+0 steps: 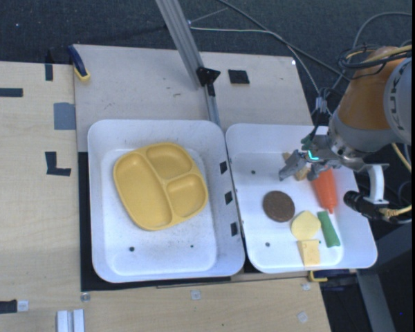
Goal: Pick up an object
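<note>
The likeliest target is the orange carrot [325, 189], which lies in the right bin [252, 251] near its far right side, slanting down toward the near edge. Just above its upper end hangs the pincer [294, 167], low over the bin floor with its dark fingers reaching left of the carrot's tip; whether they are spread or pressed together cannot be told from this angle, and nothing is visibly caught between them.

Close around the carrot sit the other candidates: a brown round disc [279, 206] to its left, a pale yellow rounded piece [306, 225] below that, a small yellow block [309, 252] at the near edge, and a green stick [328, 229] just beside the carrot's lower end. They are bunched on the right half, probably so the arm reaching in from that side can get at any of them.

The left bin [104, 254] holds a yellow divided plate [159, 185], lying flat and well apart from the pincer. Both bins rest side by side on the desk [28, 185].
</note>
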You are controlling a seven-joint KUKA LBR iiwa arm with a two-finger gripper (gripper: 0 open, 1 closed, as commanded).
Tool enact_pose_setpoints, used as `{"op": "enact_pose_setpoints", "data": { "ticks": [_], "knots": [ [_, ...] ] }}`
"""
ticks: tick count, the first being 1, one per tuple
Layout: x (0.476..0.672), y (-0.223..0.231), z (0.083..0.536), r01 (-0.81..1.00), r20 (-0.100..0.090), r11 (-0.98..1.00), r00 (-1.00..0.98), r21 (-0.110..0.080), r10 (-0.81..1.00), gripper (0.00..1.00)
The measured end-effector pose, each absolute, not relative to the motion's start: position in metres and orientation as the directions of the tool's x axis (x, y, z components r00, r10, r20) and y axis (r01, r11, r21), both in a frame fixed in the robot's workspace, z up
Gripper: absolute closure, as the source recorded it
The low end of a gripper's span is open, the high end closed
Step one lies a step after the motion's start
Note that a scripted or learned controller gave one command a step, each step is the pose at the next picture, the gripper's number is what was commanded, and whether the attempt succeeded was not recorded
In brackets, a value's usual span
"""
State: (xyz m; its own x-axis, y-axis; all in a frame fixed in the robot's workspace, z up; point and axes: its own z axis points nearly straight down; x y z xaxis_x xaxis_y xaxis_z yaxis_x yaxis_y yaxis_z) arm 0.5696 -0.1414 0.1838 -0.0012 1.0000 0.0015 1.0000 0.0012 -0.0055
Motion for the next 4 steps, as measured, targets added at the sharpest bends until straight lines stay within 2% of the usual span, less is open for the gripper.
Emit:
{"op": "enact_pose_setpoints", "data": {
  "ticks": [1, 2, 3, 4],
  "knots": [
    [0.571, -0.141, 0.185, 1.0, 0.001, 0.002, -0.002, -0.002, 1.0, 0.0],
    [0.568, -0.149, 0.126, 1.0, 0.0, 0.0, 0.0, -0.005, 1.0, 0.0],
    [0.569, -0.149, 0.085, 1.0, -0.002, 0.001, -0.001, 0.001, 1.0, 0.0],
    [0.57, -0.15, 0.098, 1.0, -0.004, 0.002, -0.002, 0.006, 1.0, 1.0]
  ]
}}
